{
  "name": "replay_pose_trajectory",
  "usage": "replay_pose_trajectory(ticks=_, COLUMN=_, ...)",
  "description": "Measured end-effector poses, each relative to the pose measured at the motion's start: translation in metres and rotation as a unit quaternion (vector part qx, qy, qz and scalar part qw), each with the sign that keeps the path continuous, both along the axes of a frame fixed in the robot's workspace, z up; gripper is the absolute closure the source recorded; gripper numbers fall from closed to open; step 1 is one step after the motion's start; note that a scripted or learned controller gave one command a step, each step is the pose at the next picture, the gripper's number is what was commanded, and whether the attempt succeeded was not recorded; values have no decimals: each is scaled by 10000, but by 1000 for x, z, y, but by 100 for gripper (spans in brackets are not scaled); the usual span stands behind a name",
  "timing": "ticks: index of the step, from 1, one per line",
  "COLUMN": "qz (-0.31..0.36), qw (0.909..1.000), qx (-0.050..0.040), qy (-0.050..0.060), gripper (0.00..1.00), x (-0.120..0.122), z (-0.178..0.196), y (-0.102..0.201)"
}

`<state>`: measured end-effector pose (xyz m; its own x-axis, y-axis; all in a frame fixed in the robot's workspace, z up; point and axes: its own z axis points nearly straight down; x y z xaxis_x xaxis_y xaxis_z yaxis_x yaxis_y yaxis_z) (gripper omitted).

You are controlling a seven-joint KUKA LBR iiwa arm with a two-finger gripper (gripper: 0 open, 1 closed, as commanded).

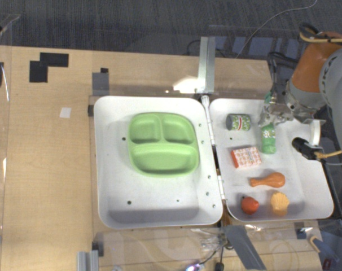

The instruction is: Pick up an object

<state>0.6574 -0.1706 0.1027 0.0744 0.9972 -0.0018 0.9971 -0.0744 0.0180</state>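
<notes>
Gripper sits atop green bottle in right bin; finger state unclear, grasp probably pending. Next: close, lift straight.

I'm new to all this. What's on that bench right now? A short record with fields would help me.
left bin: holds a green tray with three compartments
right bin: holds a can, green bottle, red-and-white box, drumstick, tomato, yellow item
arm: reaches in from the right
gripper: at the top of the green bottle, over the right bin
grasp: cannot tell if the bottle is held
</notes>
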Motion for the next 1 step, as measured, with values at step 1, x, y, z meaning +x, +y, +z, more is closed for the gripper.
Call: replay_pose_trajectory(ticks=1, qz=-422, qw=9991, qx=17, qy=50, gripper=100, x=13, z=121, y=78)
